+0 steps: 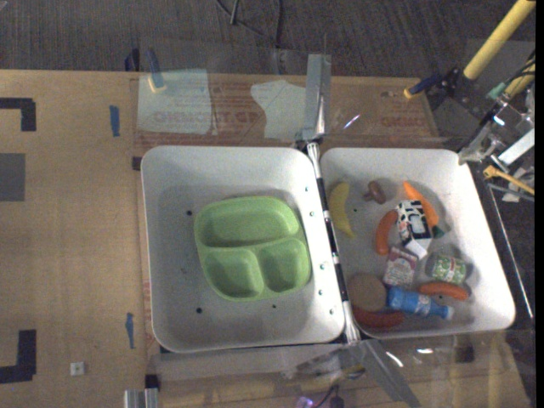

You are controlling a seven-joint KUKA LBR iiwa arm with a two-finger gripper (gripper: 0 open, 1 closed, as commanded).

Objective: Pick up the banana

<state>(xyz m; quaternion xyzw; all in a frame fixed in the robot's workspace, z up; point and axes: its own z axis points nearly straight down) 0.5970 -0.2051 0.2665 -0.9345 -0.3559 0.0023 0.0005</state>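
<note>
Two white bins (pixel 161 253) on cardboard-brown bench (pixel 68 228); banana (pixel 341 208) in right bin; hand state unclear.

— Where did the banana (pixel 341 208) lie?
— In the right-hand bin, close against its left wall, toward the far end.
— And how did it look?
— Yellow, unpeeled, gently curved. It lay flat on the bin floor, lengthwise along the wall, apart from the other items to its right.

Banana (pixel 341 208) in right bin (pixel 484 228), near left wall; green tray (pixel 252 246) in left bin (pixel 170 194).
</note>
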